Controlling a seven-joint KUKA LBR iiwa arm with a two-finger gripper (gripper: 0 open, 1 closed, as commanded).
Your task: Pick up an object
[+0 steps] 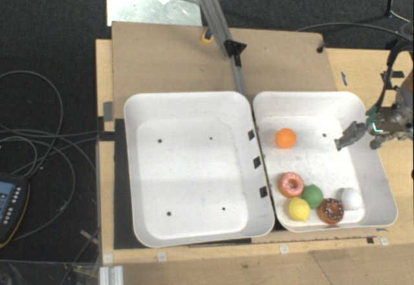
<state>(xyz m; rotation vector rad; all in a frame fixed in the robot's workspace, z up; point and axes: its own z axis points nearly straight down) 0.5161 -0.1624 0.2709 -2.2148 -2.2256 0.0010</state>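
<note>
Over the right bin's right rim: the hand (361, 138) is seen, reaching in from the right at the level of the orange ball.
Hand state: two dark fingers are spread apart, one (349, 134) over the bin floor and one near the rim; nothing is held between them.
Right bin (310, 104): six small objects are contained.
Orange ball (286, 138): placed alone near the bin's middle, well apart from the hand.
Pink frosted donut (292, 183): found lower down, at the left of a cluster.
Green ball (313, 196): set just beside the donut, to its lower right.
Yellow lemon (299, 210): laid at the front edge, touching the green ball.
Chocolate donut (332, 211): seen right of the lemon.
White ball (351, 198): tucked in the front right corner, beside the chocolate donut.
Left bin (194, 167): set side by side with the right one on the desk (162, 57).
</note>
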